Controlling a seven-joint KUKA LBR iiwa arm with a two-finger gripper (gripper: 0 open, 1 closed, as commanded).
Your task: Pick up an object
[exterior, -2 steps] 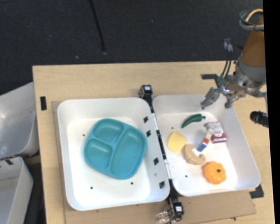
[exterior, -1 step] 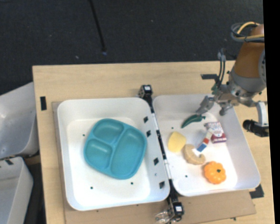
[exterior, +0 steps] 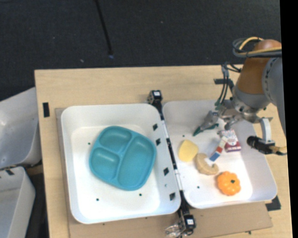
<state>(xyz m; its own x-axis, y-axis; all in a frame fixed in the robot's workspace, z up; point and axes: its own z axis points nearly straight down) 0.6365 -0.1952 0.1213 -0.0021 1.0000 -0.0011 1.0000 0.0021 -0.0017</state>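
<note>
Biggest worry was the crowding in the right bin (exterior: 257,182): yellow piece (exterior: 188,150), tan chunk (exterior: 206,165), small carton (exterior: 231,140) and orange pumpkin (exterior: 228,182) sat close together, so the claw (exterior: 205,125) could've nudged one or closed on nothing. The arm (exterior: 254,80) reached in from the right, bent down over that bin. Claw was spread open, empty, hanging just above the yellow piece.

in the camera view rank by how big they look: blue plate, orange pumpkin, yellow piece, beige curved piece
1. blue plate, by far the largest
2. orange pumpkin
3. yellow piece; it looks close to the pumpkin, so that order is unsure
4. beige curved piece, slightly smaller
</note>
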